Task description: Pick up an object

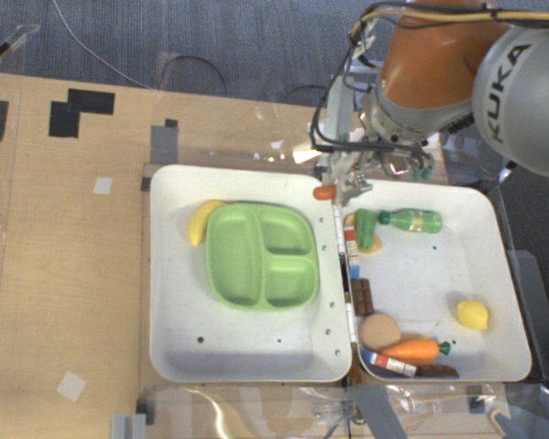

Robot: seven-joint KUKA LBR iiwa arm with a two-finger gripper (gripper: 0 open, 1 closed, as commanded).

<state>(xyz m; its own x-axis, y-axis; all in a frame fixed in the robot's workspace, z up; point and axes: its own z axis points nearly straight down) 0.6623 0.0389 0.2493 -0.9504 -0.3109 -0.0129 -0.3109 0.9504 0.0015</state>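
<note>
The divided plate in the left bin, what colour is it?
Light green; the plate shows plainly in the camera view.

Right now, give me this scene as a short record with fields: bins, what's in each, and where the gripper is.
left bin: green tray, banana at the tray's left edge
right bin: green bottle, lemon, carrot, brown round item, chocolate bar, marker, small items along the divider
gripper: above the far end of the divider between the bins
held: nothing seen between the fingers
</note>
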